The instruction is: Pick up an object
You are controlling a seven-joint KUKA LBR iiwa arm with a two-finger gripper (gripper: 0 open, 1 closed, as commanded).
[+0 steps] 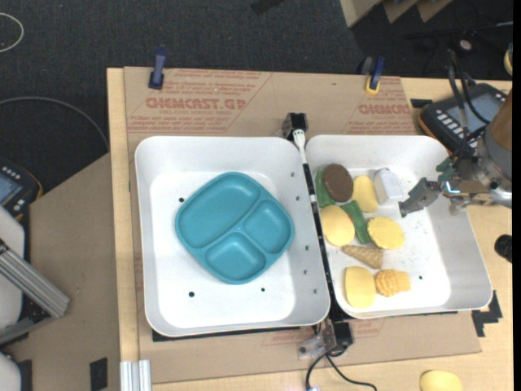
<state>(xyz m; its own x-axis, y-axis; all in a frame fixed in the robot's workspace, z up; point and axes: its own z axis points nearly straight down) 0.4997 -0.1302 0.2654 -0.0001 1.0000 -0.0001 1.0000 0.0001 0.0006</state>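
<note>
You see the arm (498, 149) cut off by the right edge, and a yellow object (440, 380) clipped by the bottom edge. The green piece (355, 215) lies partly hidden under the yellow foods. The gripper (413, 199) is too small to read

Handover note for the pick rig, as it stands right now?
Gripper: over the right bin, jaws apart, nothing between them.
Things: all in the right bin's left half. Brown round piece at top, grey block nearest the gripper, yellow round pieces, green strip, cone, corn piece and yellow lump at the bottom.
Left bin holds a blue divided plate.
Done: nothing picked yet.
Left: close on one object and lift it.
</note>
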